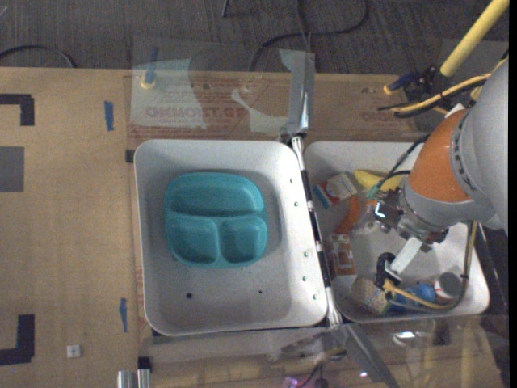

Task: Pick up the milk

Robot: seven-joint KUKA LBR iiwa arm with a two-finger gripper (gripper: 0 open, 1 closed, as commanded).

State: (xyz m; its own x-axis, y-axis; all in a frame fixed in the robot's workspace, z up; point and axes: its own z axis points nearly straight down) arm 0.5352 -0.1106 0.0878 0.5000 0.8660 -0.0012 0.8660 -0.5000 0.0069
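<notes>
- The arm (pixel 477 160), grey with an orange band, reaches in from the right and hangs over the right bin (pixel 477 293).
- The tool (pixel 396 261) points down into the right bin among the clutter; whether it is released or clenched cannot be told, and nothing can be seen gripped in it.
- The milk (pixel 341 187) looks to be the small white carton with a red patch near the far left corner of the right bin, just beside the wall between the bins; its label is too small to read, so this is uncertain. It lies well apart from the tool.
- Close to the carton's right, a yellow item (pixel 371 179) lies partly under the arm.
- An orange item (pixel 352 211) sits just near of the carton.
- Near the tool, at the bin's near side, lie a brown rounded item (pixel 368 295) and a blue and yellow item (pixel 414 295).
- The left bin (pixel 161 297) holds a teal divided tray (pixel 215 218), lying flat near its middle.
- Both bins sit side by side on the table (pixel 65 241), touching along their shared edge.
</notes>
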